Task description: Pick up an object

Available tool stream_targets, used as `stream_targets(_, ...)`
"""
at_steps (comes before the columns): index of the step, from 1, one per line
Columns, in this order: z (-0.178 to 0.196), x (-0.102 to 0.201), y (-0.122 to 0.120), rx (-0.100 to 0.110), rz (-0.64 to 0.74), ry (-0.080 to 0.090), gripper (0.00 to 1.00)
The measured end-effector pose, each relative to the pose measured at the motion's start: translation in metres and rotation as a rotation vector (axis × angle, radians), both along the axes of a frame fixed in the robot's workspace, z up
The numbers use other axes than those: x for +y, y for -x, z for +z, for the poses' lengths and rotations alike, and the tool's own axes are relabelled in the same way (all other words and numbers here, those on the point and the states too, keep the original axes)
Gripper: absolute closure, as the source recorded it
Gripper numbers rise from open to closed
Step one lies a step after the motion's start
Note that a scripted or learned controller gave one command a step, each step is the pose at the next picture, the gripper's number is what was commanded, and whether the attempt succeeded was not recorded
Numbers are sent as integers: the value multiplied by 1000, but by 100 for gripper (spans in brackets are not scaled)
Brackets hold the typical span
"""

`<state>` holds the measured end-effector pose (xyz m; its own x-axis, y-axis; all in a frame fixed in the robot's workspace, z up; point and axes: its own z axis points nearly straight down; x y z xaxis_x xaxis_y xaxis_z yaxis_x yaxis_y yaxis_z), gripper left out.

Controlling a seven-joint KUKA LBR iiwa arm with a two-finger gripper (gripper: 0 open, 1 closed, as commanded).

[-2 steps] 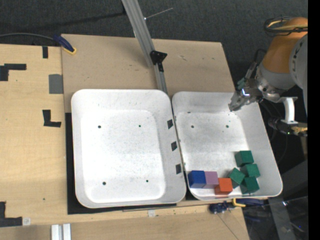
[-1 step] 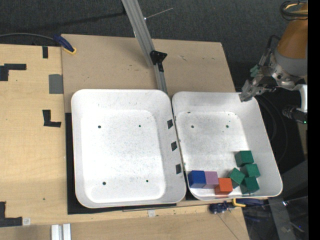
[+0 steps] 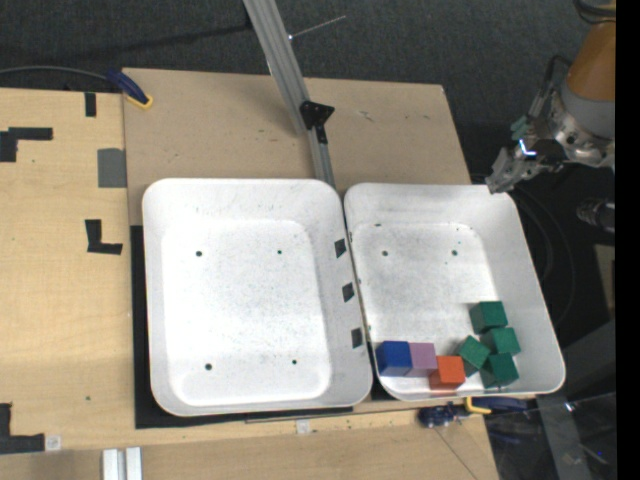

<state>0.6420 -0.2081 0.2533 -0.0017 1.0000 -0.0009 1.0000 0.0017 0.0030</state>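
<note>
Several small blocks lie in the near right corner of the right bin [image 3: 440, 218]: a blue one [image 3: 394, 357], a pale purple one [image 3: 423, 356], an orange one [image 3: 449, 371] and several green ones [image 3: 492, 340]. My gripper [image 3: 503, 176] hangs off the bin's far right corner, beyond its rim, well away from the blocks. Nothing shows between its fingers.
The left bin [image 3: 245, 293] sits beside the right one. A grey metal bar [image 3: 285, 63] slants down from the top toward the gap between the bins. The wooden bench [image 3: 60, 248] extends to the left, with black tape marks.
</note>
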Motion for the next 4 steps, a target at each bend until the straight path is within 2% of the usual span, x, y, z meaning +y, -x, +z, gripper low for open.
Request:
stream_targets(1,6,56,2,2,5,-2,100)
stream_targets(2,-4,105,3,5,4,-2,100)
stream_targets(3,-14,153,21,7,4,-2,100)
stream_targets(4,-20,212,23,5,5,-3,100)
